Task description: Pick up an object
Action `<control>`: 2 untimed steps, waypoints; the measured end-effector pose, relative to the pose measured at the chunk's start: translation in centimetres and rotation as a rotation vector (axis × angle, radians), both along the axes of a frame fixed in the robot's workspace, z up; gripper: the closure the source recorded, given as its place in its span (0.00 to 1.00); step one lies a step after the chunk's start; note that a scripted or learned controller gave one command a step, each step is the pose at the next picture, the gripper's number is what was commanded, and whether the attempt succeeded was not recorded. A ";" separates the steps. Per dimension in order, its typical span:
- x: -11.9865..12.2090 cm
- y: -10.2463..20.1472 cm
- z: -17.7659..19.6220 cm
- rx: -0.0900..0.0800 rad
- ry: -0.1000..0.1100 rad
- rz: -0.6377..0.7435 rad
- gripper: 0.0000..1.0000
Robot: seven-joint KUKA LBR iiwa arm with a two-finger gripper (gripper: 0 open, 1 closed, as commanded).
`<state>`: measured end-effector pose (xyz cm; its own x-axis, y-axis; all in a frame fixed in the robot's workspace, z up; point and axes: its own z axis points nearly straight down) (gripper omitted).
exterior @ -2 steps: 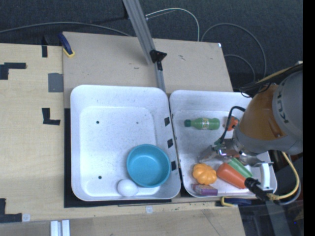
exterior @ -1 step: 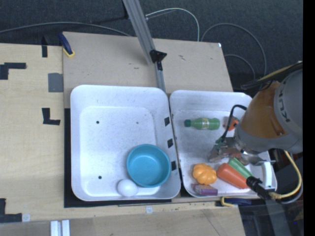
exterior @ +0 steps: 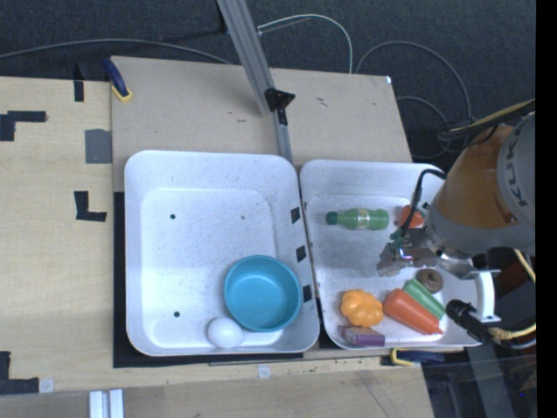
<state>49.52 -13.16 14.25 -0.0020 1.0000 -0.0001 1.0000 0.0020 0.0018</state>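
We see the gripper (exterior: 396, 255) low over the right bin (exterior: 365, 174), and we cannot tell from this slanted view whether it grasps anything. The nearest thing is the green bottle (exterior: 358, 219), which lies on the bin floor just up and to the left of the gripper, with its long axis running left to right. The orange pepper (exterior: 361, 307) and the carrot (exterior: 412, 312) lie just below the gripper, near the front wall. In our judgement, the bottle asks for a short move up-left.

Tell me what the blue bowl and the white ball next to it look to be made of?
The bowl looks like moulded plastic: even blue colour, smooth, faintly glossy rim. The ball is plain matte white, with no markings I can make out; probably plastic or foam, but that is uncertain.
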 end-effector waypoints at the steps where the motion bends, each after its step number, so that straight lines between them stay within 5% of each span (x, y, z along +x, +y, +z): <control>1: 0.6 -0.6 6.0 -0.001 -0.003 0.000 1.00; 2: 1.6 -0.5 11.8 -0.002 -0.003 0.000 1.00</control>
